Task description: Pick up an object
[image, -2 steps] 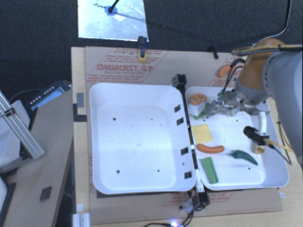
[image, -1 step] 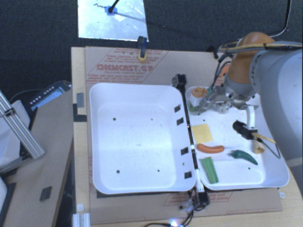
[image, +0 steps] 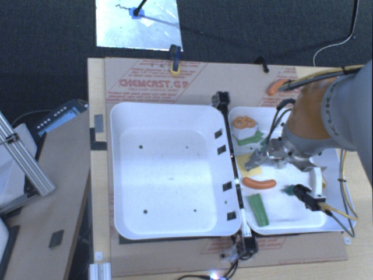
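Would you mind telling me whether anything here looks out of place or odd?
One thing stands out: an orange sausage-like item lies on the cardboard behind the right bin, outside both bins, while a similar sausage and the other small items sit inside that bin.

A cardboard sheet [image: 151, 80] with red print lies under the bins, a yellow clamp [image: 175, 69] at its far edge, beyond it a shiny metal plate [image: 138, 16].

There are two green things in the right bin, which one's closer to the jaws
The curved green piece at the back of the right bin, beside the orange-and-yellow item. It lies just behind the gripper; the straight green block sits near the front rim, beyond the sausage.
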